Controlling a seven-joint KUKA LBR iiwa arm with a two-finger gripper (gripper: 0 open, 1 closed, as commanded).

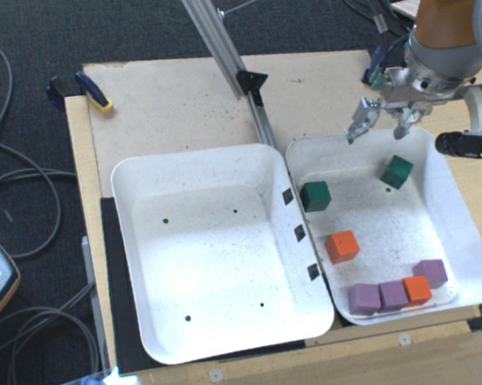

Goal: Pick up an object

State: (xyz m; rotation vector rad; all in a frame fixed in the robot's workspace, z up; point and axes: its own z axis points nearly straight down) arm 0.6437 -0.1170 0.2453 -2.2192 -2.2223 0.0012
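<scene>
My gripper (381,124) hangs open over the far rim of the right bin (460,204), with nothing between its fingers. Just below and to its right, a green block (396,172) sits tilted near the bin's back right. A second green block (315,196) rests by the bin's left wall. An orange block (343,246) lies in the middle. Along the near wall sit a purple block (365,298), another purple block (393,294), a small orange block (418,289) and a third purple block (430,272).
The left bin (146,269) stands beside the right one. A slanted metal rail (220,37) crosses the bench from the top down to the gap between the bins. A blue and yellow clamp (93,90) lies at the bench's far left corner.
</scene>
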